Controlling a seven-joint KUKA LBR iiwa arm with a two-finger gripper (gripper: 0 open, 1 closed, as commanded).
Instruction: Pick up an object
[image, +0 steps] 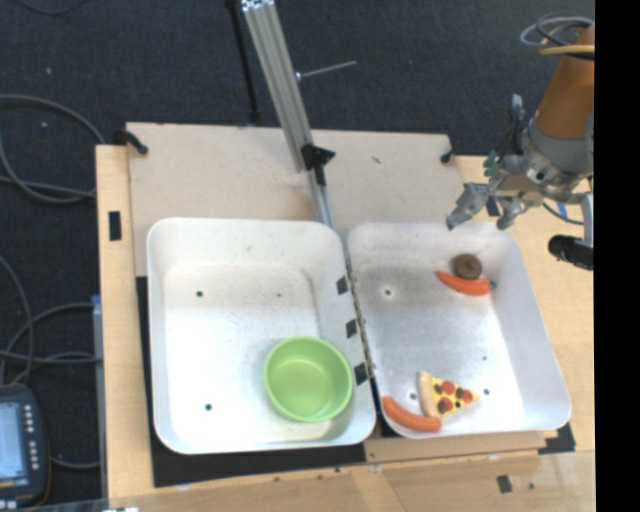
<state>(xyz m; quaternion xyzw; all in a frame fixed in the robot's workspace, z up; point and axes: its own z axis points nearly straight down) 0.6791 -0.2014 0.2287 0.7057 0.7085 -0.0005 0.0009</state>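
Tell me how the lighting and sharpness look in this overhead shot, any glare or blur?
Camera view: even, soft lighting with faint shadows; no strong glare on the white bins; the green bowl and pizza slice look slightly soft; the gripper is blurry, its detail hard to read.

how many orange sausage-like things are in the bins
2, both in the right bin: one orange sausage near the far side beside a brown round piece, another at the near edge by the pizza slice.

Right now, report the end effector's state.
End effector: open, holding nothing, above the far rim of the right bin.
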